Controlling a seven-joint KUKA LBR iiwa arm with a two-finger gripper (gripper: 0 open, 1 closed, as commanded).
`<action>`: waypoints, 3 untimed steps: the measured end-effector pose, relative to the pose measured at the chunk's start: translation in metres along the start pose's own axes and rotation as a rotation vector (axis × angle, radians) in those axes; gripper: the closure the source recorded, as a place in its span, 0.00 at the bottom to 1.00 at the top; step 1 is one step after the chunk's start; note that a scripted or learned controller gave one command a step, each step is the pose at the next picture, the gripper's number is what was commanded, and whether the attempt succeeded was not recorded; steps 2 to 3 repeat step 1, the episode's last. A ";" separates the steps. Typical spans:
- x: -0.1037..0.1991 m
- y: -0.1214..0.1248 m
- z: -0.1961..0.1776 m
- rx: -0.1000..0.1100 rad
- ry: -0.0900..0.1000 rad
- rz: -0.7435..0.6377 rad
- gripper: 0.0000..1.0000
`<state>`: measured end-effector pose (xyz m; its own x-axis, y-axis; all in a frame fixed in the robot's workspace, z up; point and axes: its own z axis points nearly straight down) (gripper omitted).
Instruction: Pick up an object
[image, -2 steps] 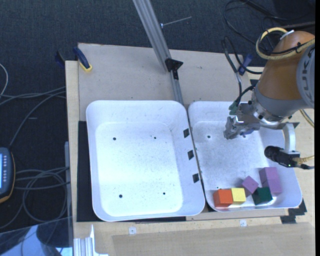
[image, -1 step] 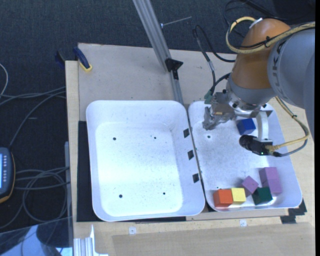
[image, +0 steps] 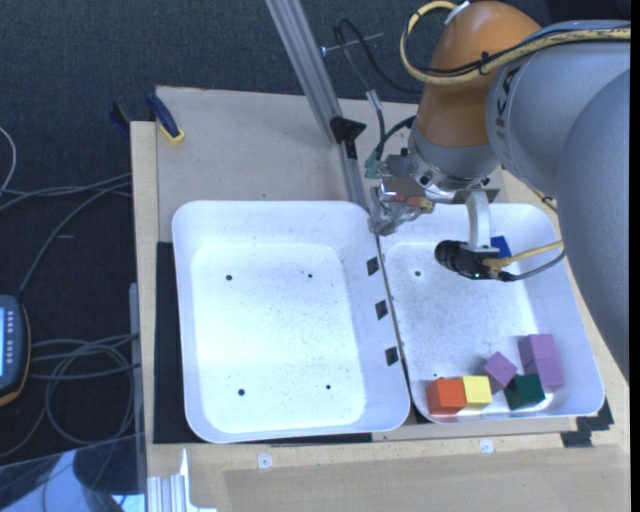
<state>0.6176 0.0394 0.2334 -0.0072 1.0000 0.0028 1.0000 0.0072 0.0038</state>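
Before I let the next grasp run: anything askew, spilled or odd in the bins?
Nothing spilled or damaged. The blocks, orange, yellow, green and two purple, huddle in the right bin's near corner, touching, which may hamper a grasp. A blue block sits apart near the far wall.

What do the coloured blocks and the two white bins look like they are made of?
The blocks, such as the orange block and the yellow block, look like painted wood or foam: flat matte colour, crisp edges, no glare. Which of the two is unclear. The left bin and right bin look like moulded plastic: smooth white, rounded rims, slight sheen, dark speckles.
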 end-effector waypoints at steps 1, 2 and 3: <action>0.053 0.028 -0.012 -0.001 0.000 0.000 1.00; 0.053 0.028 -0.012 -0.001 0.000 0.000 1.00; 0.053 0.028 -0.012 -0.001 0.000 0.000 1.00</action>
